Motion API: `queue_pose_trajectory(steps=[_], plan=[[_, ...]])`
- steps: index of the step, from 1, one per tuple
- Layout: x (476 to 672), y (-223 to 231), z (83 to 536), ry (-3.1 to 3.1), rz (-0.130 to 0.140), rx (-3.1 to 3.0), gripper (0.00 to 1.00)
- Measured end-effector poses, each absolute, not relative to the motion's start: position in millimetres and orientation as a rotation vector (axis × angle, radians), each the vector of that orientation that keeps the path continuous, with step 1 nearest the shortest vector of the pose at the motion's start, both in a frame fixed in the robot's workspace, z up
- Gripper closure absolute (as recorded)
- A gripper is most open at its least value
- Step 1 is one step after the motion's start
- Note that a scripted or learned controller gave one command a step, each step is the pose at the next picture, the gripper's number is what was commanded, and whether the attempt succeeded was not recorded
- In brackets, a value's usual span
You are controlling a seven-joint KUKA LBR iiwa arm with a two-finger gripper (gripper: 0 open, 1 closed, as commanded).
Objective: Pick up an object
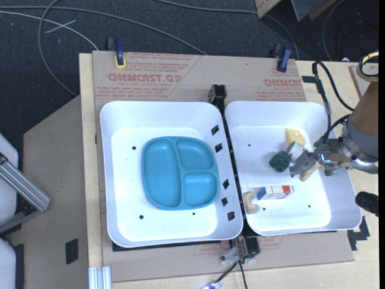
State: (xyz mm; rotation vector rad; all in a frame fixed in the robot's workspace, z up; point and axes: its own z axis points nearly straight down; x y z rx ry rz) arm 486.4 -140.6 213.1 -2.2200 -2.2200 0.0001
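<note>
A: Where is the hand (299, 164)?
B: Low in the right bin (264, 218), fingers spread, pinching nothing.
A: And the objects?
B: Green object (279, 161) just left of it; yellow block (295, 137) beyond; tube (274, 192) nearer.

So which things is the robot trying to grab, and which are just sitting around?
For the job:
- the tool, low in the right bin
- green object, right by the tool
- yellow piece
- red, white and blue packet
- small tan piece

Just lying about:
- blue divided plate in the left bin
- blue clamps
- cables on the floor
</note>
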Motion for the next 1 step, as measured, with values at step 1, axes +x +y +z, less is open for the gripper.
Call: queue_pose_trajectory(steps=[1], plan=[[484.9, -139.0, 171.2, -2.217, 0.003, -2.218, 0.00]])
